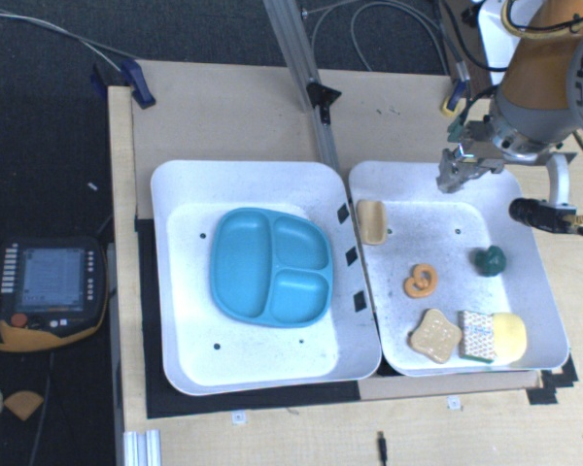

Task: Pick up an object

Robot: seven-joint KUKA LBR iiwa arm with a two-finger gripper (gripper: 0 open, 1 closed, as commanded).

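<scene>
I can't tell my pincer's (459, 175) state above the right bin's (525, 223) far rim, so I'd center squarely over the green object (489, 259) before descending.

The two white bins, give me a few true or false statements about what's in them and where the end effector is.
1. The blue divided plate lies in the left bin. True.
2. The pretzel sits on the plate. False: it lies in the right bin.
3. The end effector is above the right bin's far edge. True.
4. The end effector holds the green object. False: that object lies on the bin floor, apart from it.
5. The cracker lies near the right bin's front edge. True.
</scene>
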